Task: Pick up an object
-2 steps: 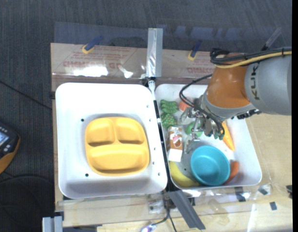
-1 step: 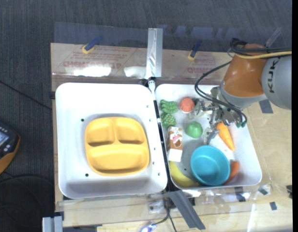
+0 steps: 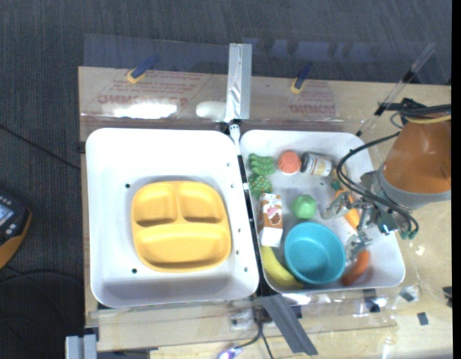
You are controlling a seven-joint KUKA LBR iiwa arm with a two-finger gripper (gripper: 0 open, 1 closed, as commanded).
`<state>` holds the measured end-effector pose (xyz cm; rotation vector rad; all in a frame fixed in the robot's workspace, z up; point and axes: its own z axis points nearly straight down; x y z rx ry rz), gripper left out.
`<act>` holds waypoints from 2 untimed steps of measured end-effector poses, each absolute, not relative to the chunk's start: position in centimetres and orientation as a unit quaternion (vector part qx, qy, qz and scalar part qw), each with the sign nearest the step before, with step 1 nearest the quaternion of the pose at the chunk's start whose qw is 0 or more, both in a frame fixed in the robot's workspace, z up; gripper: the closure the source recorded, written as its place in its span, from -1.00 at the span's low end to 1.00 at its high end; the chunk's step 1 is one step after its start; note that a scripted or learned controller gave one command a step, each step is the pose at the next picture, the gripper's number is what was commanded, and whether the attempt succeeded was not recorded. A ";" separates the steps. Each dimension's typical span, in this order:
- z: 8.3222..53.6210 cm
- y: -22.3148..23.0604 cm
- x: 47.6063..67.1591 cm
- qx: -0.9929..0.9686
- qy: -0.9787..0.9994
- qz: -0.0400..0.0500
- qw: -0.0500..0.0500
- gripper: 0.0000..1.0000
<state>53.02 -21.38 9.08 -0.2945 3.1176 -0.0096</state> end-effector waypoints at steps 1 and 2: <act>10.2 -21.4 53.3 -0.094 0.996 -0.005 0.008 1.00; 10.2 -19.0 58.5 -0.064 0.998 0.001 0.002 1.00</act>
